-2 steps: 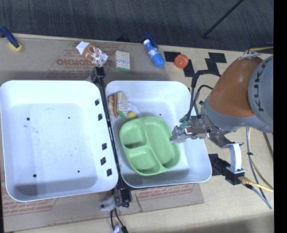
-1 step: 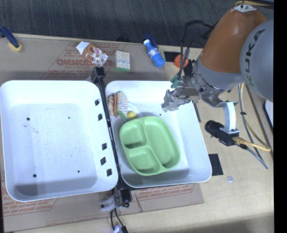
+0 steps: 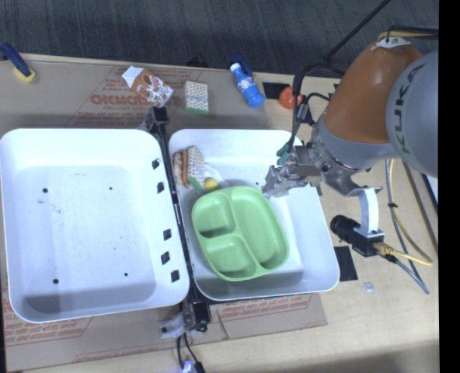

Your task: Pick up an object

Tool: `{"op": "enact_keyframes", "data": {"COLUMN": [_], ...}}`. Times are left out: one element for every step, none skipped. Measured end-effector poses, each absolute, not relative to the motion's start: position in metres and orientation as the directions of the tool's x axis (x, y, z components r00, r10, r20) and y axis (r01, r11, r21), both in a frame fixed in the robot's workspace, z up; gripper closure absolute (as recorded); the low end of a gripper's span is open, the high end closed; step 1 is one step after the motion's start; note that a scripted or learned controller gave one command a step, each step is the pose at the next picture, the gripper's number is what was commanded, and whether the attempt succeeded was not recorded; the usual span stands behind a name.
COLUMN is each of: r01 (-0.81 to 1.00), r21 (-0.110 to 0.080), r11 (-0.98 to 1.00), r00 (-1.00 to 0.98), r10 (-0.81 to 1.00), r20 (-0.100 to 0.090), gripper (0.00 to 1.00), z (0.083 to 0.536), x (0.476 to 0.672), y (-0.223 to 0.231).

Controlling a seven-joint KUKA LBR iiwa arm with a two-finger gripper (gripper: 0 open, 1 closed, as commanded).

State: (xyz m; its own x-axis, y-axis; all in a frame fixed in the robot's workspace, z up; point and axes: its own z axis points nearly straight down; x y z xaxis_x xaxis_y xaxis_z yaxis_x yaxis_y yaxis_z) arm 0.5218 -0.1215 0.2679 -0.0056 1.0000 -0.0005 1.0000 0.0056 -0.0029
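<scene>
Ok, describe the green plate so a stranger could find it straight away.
Of the two white bins, take the right bin, the one nearer the arm. The green plate lies in its middle and front, below and left of the gripper. It is the largest item there, a light green tray divided into compartments, unlike the small packet behind it.

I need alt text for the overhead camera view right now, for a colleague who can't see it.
The arm's end effector hovers over the right bin, near its upper right edge, just beside a green divided plate that lies in the bin. A striped packet and a small yellow item lie at the plate's upper left.
</scene>
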Motion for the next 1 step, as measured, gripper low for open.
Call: {"op": "enact_keyframes", "data": {"r01": [1.000], "r21": [-0.005], "r11": [0.005], "r00": [-0.005], "r10": [1.000], "r20": [0.000], "gripper": [1.00], "z": [0.2265], "x": [0.5342], "y": [-0.1571]}}
